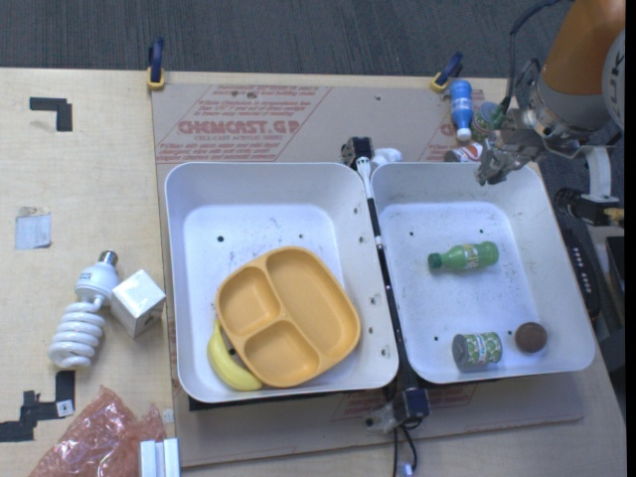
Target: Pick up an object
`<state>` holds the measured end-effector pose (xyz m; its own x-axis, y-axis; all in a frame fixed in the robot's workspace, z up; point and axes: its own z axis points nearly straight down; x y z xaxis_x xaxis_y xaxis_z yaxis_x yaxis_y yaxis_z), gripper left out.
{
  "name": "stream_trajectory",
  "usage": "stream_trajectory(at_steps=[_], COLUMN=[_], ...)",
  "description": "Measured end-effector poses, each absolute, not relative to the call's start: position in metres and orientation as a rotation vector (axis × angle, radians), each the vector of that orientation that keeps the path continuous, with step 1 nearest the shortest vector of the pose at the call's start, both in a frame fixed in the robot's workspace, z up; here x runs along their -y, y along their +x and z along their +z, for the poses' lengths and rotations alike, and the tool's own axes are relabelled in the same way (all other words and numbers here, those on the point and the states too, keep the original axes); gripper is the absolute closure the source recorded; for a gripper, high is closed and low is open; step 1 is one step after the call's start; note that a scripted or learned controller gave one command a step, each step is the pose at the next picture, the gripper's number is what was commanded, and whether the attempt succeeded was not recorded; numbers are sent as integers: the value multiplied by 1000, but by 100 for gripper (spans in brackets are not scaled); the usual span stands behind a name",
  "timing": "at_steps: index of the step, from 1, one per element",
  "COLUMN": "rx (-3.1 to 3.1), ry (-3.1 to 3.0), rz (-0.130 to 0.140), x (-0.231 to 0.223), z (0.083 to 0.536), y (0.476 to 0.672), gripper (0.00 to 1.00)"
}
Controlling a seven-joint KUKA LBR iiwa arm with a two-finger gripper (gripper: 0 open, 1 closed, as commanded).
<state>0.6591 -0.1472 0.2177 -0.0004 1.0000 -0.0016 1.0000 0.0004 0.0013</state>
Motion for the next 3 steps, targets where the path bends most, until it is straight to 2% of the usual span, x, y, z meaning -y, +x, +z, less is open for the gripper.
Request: stream_trajectory(at_steps=[1, 2, 3], rx=[-2220, -2219, -2224], ry=[2222, 2220, 2218], rz=[0, -1, 0], x=[157, 208, 170], z=[121, 184, 121], y=[649, 659, 659], gripper=[0, 0, 0])
